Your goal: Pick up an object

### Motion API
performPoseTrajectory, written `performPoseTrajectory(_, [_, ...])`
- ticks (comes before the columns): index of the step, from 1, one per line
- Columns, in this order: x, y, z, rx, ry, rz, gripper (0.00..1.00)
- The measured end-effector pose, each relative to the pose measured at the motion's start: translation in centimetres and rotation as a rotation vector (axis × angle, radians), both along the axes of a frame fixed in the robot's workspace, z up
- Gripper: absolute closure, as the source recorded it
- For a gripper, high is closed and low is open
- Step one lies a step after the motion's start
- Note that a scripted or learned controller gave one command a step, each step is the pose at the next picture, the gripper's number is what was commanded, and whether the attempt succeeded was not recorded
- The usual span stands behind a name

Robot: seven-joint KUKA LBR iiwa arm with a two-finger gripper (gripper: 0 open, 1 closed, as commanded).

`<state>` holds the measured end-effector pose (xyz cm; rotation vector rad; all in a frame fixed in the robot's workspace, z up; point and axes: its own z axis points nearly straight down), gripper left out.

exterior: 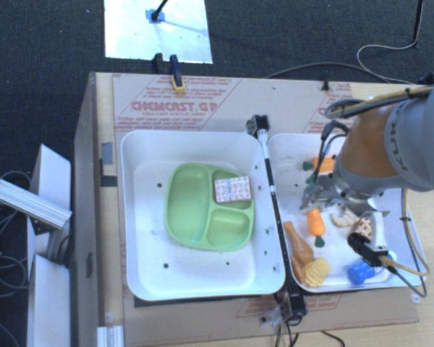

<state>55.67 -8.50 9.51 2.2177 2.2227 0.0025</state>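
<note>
Front of the right shallow white plastic bin (293, 149), nearest the camera: a small blue plastic toy (359, 272) by the front right corner. View-left of it is a ridged yellow waffle-like piece (317, 270), touching the wide end of a tan cone-shaped toy (298, 243) that lies along the divider side. A small dark green bit (320, 242) sits just beside the cone. Next back is a stubby orange carrot-shaped toy (315, 223), lying on the bin floor, the loose thing closest to my gripper (315, 198). My tip is just past the carrot's far end. Can't tell if it touches, and can't tell if I'm spread, closed or pinching anything; the tip is too cluttered to read. View-right of the carrot: a pale cream piece (341, 220) and a triangular pizza-like slice with red dots (362, 228), both close under my wrist. Behind the gripper: a second orange piece (324, 163), partly hidden, and another dark green bit (306, 166). My grey arm (412, 143) comes in from the right over that bin. In the left shallow white plastic bin (152, 266), a light green divided plastic plate (195, 208) sits about centre, with a pink-and-white patterned square block (233, 189) in its far right compartment. Farther out: the bench board with red lettering (173, 107), a blue-and-yellow clamp (176, 74) on its far edge, and a white sheet (155, 20) on the dark floor beyond.
</note>
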Motion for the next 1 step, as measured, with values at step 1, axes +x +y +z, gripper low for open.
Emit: performPoseTrajectory(1, [1.35,5.93,9.01,0.001,-0.001,0.002,1.0])
